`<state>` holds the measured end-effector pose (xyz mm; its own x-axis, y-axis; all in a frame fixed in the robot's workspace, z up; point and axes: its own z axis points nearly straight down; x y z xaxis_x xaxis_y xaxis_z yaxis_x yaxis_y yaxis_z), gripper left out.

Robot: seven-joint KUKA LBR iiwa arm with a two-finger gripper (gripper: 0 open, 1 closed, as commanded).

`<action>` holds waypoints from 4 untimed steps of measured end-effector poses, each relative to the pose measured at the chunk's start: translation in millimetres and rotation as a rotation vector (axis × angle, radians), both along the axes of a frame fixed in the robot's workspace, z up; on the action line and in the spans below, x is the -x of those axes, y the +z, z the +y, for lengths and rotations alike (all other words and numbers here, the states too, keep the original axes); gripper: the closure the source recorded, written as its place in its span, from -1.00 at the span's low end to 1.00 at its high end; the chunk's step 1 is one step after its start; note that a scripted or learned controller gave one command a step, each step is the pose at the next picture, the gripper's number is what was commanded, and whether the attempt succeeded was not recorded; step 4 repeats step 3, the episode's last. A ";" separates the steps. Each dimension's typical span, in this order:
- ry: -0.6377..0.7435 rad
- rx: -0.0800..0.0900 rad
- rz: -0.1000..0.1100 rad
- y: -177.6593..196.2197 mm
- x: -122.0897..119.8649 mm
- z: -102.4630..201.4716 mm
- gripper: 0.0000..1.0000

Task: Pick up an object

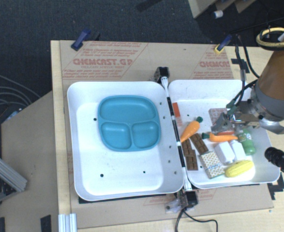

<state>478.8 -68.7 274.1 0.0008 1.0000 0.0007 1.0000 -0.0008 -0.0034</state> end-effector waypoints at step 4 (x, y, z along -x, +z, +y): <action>0.001 -0.001 0.000 0.6 0.0 43.7 1.00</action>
